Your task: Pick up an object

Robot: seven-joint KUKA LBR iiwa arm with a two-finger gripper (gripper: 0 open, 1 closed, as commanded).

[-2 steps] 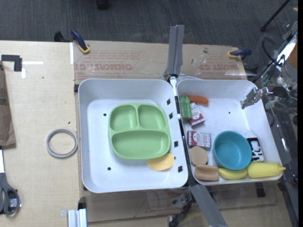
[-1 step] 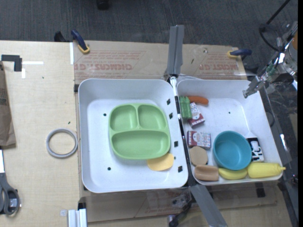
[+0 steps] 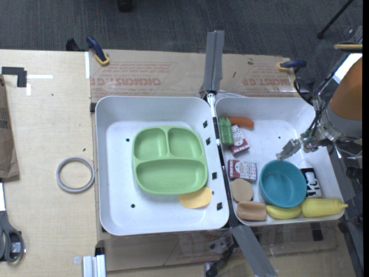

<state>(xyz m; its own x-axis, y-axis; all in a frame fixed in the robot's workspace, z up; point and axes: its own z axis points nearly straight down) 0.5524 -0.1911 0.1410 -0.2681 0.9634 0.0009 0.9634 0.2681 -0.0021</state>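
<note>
I see the arm (image 3: 346,105) coming in from the right, with the tool (image 3: 286,150) low over the right bin (image 3: 271,105), just above the rim of the blue bowl (image 3: 282,184). I can't tell the tool's state, too small and blurry, and I see nothing in it. Possible pick targets in the right bin: carrot (image 3: 243,122), green pack (image 3: 225,131), two small red-and-white cartons (image 3: 240,147) and (image 3: 242,170), a tan round disc (image 3: 242,189), bread roll (image 3: 251,211), banana (image 3: 284,212), yellow bottle (image 3: 323,207) along the front wall, black-and-white card (image 3: 310,179) right of the bowl. The left bin (image 3: 112,172) holds a green divided plate (image 3: 170,160) with a yellow chip-like piece (image 3: 195,198) touching its front edge. On the counter (image 3: 46,131) to the left lies a grey ring (image 3: 75,173).
</note>
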